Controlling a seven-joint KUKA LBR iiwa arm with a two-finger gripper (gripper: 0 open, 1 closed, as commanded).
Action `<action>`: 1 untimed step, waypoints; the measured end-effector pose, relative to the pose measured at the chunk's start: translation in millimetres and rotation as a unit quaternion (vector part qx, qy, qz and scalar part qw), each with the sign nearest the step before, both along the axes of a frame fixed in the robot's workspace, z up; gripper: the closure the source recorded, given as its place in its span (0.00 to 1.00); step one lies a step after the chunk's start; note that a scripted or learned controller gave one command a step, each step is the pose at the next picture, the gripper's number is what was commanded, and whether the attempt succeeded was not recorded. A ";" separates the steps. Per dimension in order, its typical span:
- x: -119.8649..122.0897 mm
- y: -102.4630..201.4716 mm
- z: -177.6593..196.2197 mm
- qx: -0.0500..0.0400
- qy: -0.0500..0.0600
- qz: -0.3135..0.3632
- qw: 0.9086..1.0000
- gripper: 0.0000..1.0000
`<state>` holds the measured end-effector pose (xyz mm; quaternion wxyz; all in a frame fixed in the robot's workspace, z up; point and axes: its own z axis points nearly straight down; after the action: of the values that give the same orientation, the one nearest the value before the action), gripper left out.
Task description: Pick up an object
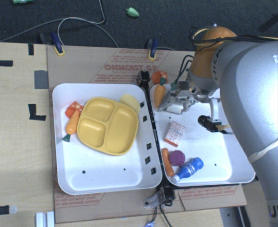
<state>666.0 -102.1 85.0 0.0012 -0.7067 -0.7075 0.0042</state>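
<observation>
Starting at the left, we see the left bin (63,141) holding a yellow divided tray (108,125), tilted a little, with three compartments. Against the tray's left edge lies a toy carrot (72,123) with a green tip, and just above it a small red and white piece (73,109). A pale yellow round object (130,101) peeks out from behind the tray's upper right corner, near the divider between the bins.

Moving right, we come to the right bin (224,162). At its upper left corner lie an orange carrot-like toy (158,94) and, above it, a red and orange piece (158,76) on the rim. The gripper (176,106) hangs low over this upper part of the bin, just right of the orange toy; we cannot tell how its tips stand or whether anything is between them. Below it rests a small pink and white packet (174,133). Near the bin's lower edge we find a thin orange stick (167,161), a purple disc (177,157) and a blue bottle (189,168) with a white cap, close together.

The grey arm (252,93) with its orange band (210,51) fills the right side
</observation>
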 end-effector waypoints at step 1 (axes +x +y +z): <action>1.5 3.1 4.9 0.001 -0.002 0.000 1.000 0.00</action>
<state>667.5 -99.0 89.9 0.0005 -0.7068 -0.7074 0.0020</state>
